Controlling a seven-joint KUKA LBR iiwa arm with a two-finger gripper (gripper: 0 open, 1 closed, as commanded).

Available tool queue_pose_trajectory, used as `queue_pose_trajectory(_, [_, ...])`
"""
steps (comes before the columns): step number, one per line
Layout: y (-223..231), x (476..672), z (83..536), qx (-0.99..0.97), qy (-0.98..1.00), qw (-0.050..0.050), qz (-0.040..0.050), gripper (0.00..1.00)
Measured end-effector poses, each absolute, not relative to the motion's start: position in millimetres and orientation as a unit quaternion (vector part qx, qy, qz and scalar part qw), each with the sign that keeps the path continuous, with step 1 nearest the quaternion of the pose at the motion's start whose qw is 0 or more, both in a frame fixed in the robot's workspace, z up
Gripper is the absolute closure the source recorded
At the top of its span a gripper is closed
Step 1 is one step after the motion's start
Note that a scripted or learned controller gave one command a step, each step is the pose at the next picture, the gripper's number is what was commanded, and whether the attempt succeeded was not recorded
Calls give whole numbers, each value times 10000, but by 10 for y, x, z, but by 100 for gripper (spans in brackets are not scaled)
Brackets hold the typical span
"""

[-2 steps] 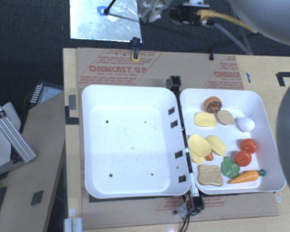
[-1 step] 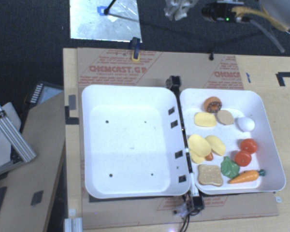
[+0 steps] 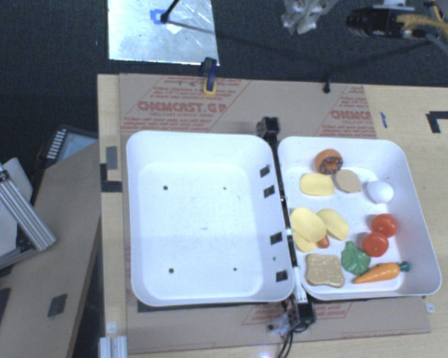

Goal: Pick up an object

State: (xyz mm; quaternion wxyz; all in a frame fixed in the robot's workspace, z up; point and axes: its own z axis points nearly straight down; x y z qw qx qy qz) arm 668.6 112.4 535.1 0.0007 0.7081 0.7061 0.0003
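The right bin [image 3: 412, 192] holds several toy foods. A brown donut [image 3: 328, 161] lies at its back, with a pale yellow piece [image 3: 316, 184], a tan disc [image 3: 349, 181] and a white egg [image 3: 379, 192] just in front. Two red tomatoes [image 3: 379, 234] sit near the right wall. Yellow chips [image 3: 313, 224] lie by the left wall. A toast slice [image 3: 325, 270], a green leaf [image 3: 354, 258] and an orange carrot [image 3: 377, 272] line the front. My gripper [image 3: 308, 10] hangs high at the top of the view, well behind the bins and far from every object.
The left bin [image 3: 145, 200] stands beside the right one, joined by black clips [image 3: 272, 192]. A shiny metal sheet [image 3: 163, 19] lies on the floor at the back left. An aluminium frame [image 3: 11, 200] leans at the left edge.
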Motion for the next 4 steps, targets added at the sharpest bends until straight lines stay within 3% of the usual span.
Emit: queue_pose_trajectory(4, [-1033, 6679, 5356, 7085, 7057, 20, 3, 100])
